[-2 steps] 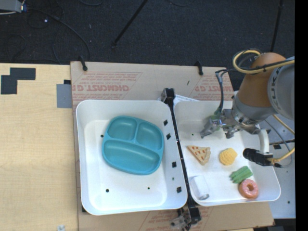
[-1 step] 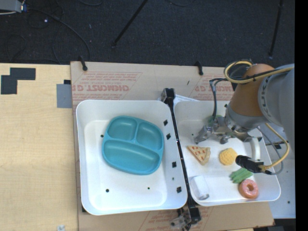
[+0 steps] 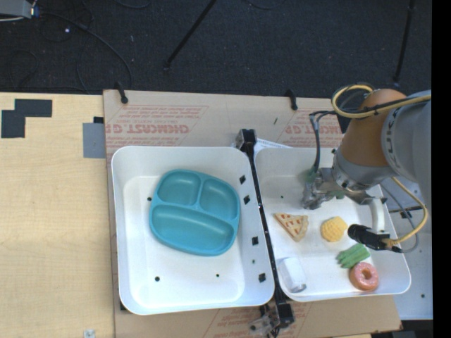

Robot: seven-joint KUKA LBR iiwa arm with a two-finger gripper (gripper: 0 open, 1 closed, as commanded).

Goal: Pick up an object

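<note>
Reaching in from right, arm (image 3: 380,146) over right bin (image 3: 282,162).

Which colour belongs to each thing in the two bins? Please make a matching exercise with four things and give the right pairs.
Things:
1. divided plate
2. waffle slice
3. donut
4. corn piece

Colours:
A. pink
B. yellow
C. teal
D. tan

Right pairs: 1-C, 2-D, 3-A, 4-B.

The divided plate lies in the left bin; the other three lie in the right bin, where the end effector also hangs.
</note>
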